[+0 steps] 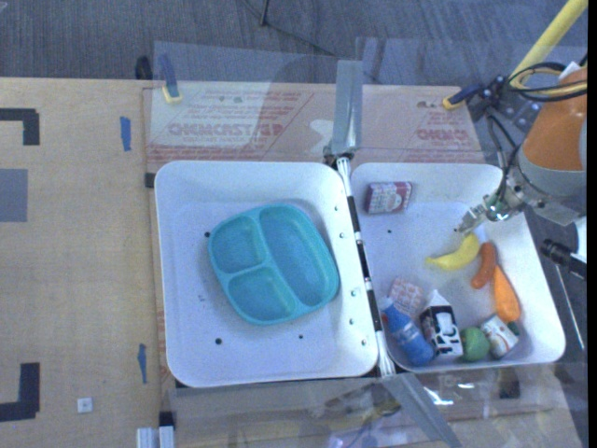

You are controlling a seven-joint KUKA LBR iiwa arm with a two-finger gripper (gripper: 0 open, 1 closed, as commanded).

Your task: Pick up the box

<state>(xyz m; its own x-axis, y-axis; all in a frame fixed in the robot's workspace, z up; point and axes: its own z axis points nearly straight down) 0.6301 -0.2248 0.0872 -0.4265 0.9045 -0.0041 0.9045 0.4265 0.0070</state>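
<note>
1. Overhead, the grey arm with its orange band [558,138] reaches in from the right, its claw [478,216] hovering low over the right bin [410,227], just above the banana.
2. Whether the claw is released or clenched cannot be told from here; nothing shows between its tips.
3. The box [388,197], small with a red-and-white label, lies at the far left end of the right bin, near the divider between the bins, well apart from the claw.
4. A yellow banana [453,258] rests mid-bin; two orange carrots [494,280] lie just to its right, touching each other.
5. Along the near edge crowd a blue bottle [407,332], a pinkish packet [405,293], a black-and-white carton [441,330], a green ball [476,343] and a small white-labelled item [501,335].
6. The left bin [187,278] holds a turquoise divided plate [272,262], three compartments facing up.
7. Both bins sit on the wooden desk [65,250].
</note>
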